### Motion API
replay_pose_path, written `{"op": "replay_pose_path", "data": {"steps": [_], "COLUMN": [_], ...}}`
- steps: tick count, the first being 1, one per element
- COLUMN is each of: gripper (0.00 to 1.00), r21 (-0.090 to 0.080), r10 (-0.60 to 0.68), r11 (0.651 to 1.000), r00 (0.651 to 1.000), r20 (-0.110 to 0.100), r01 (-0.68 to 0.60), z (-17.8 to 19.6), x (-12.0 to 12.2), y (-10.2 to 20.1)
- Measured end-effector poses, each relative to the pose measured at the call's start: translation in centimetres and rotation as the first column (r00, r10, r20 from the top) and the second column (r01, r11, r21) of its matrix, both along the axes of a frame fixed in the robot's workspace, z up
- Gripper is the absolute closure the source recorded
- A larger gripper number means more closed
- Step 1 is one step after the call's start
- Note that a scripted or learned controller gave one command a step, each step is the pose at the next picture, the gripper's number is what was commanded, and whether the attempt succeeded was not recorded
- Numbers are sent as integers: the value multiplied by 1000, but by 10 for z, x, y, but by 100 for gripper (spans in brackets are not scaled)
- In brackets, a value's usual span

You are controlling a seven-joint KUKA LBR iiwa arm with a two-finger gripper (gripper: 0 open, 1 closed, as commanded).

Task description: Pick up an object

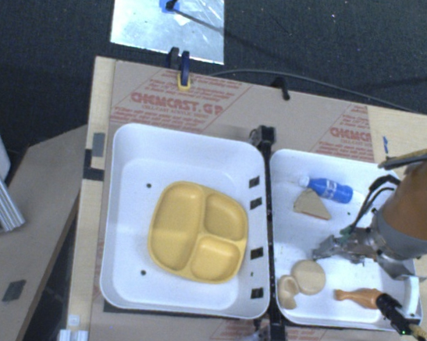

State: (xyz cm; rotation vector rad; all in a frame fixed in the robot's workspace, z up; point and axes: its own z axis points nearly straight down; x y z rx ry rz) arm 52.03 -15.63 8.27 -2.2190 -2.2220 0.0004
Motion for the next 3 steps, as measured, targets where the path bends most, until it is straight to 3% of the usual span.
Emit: {"op": "replay_pose_path", "data": {"steps": [1,3], "gripper": [100,100], "r21": [-1,-2], "r10": [0,3], "r11": [1000,1000], "r00": [1000,1000], "r20": [4,7], "r01": [0,-3], "z": [12,110], "x": [1,8], "y": [-1,-7]}}
